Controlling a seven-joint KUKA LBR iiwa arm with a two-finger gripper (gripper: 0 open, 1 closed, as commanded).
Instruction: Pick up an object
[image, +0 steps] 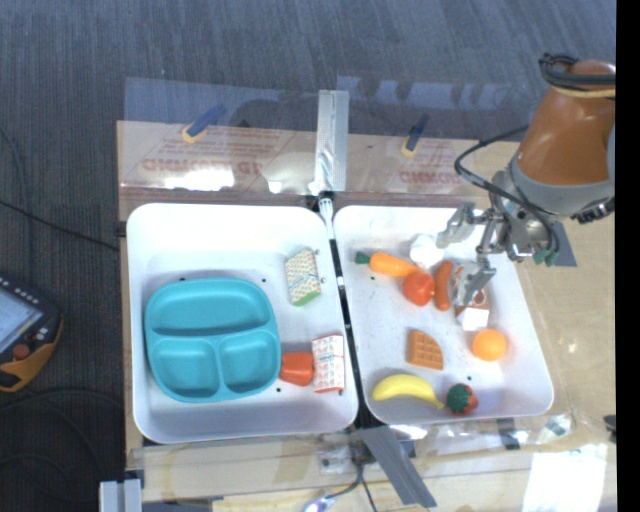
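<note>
Over right bin (535, 395) at two o'clock, reaching stage: claw (472, 285) beside tomato (419, 288), spread unreadable, needing descent and closing.

Claw (470, 268) is seen low in right bin (535, 385) over tomato (418, 289) and sausage (443, 285); teal tray (210, 336) is seated in left bin (140, 400).

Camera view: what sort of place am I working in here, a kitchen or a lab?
Most likely a robot lab's pick-testing bench, not a kitchen: two white bins sit side by side on a board, the food is toy-like (banana, waffle), and a handheld control pendant lies on the carpet.
</note>
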